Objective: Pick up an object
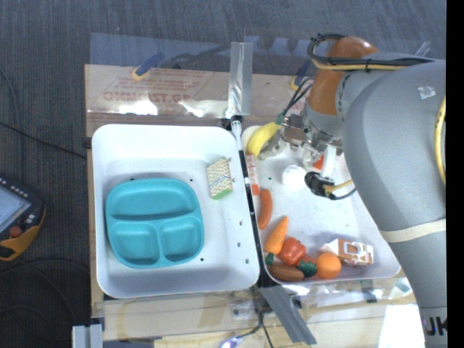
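a: where do we stand? our hand [293, 140] is low in the upper part of the right bin [362, 216], just right of the banana [261, 138] that leans on the divider near the top middle of the frame.

b: is it holding anything? we cannot tell how the hand is set; the wrist and its cables cover it from above, and nothing shows in its grip.

a: so the banana looks like our nearest candidate, with a small white object [291, 176] just below the hand. the rest sits lower in that bin: a sausage [265, 207] along the left wall, a carrot [276, 235], a red pepper [293, 251], an orange [328, 265] and a small carton [353, 252].

b: what could go wrong? we judge the banana is wedged against the bin wall, so we may nudge it up the rim or clip the wall instead of closing around it. its curved skin could also slip out.

a: and the left bin [123, 143]?

b: a teal divided plate [154, 220] and a sponge [220, 177] lie there, well apart from us.
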